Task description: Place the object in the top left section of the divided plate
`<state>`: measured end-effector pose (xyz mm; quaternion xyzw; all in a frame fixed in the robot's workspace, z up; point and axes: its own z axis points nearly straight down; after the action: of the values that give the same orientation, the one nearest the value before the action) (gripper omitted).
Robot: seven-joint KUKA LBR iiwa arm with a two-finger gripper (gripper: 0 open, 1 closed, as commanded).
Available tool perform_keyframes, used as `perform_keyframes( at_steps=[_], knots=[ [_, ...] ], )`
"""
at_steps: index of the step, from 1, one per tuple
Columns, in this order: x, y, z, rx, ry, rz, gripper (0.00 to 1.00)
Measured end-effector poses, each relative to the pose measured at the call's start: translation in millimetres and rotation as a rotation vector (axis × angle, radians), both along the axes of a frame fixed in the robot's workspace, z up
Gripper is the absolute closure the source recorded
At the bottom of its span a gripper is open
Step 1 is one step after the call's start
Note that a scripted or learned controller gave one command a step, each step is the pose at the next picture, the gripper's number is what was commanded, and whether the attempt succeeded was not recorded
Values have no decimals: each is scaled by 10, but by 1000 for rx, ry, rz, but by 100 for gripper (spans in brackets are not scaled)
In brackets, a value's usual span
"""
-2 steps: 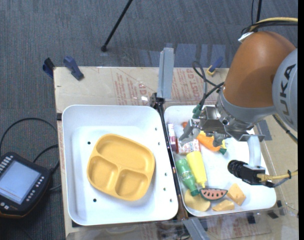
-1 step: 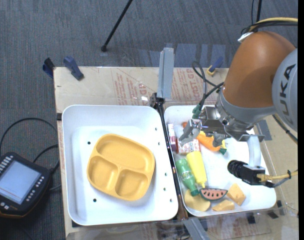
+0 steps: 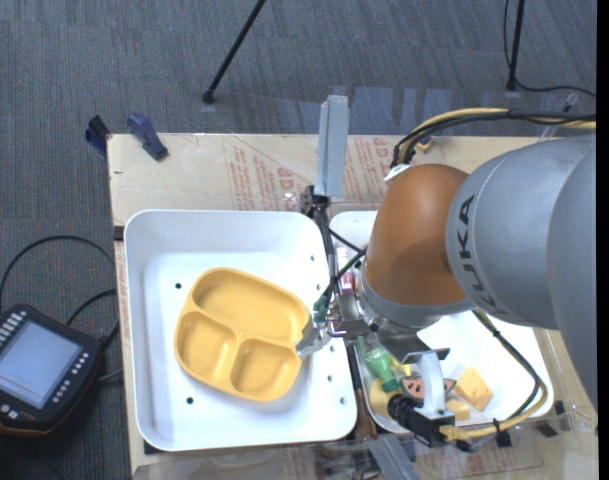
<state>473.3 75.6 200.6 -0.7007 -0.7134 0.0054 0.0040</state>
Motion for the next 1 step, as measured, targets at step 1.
perform_keyframes(
  at_steps=[1],
  knots=[
    [28,471,-1120,3,-11,159,0]
  ],
)
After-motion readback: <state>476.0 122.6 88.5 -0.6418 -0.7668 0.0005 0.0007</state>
